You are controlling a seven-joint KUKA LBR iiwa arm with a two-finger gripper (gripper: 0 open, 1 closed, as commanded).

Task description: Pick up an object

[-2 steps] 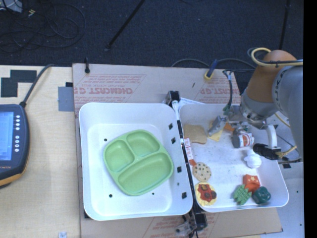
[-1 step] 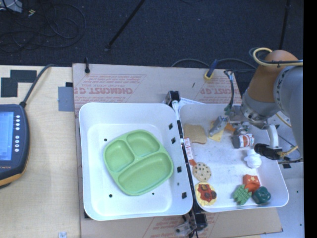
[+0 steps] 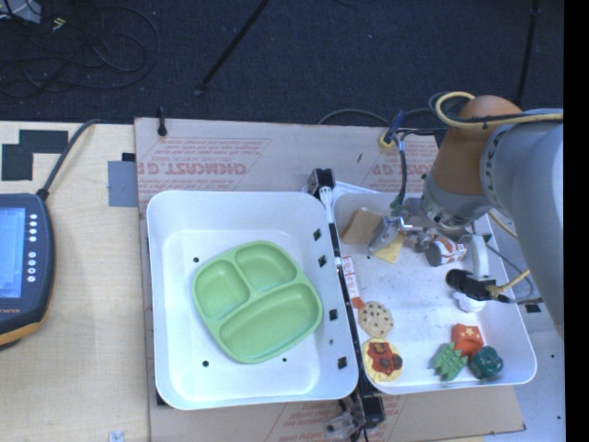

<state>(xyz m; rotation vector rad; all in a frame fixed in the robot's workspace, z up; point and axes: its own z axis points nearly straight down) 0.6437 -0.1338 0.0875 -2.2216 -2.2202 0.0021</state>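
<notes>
Jaws we cannot read, so we centre the gripper squarely over the cheese near the bin's far edge.

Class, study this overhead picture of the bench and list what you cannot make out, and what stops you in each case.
- Gripper, camera view: dark and small against the right bin; open or shut cannot be told.
- Item by the red-and-white thing: partly covered by the arm's wrist.
- Small green toys: too small to identify.
- Handheld screen: cut off by the left edge.
</notes>
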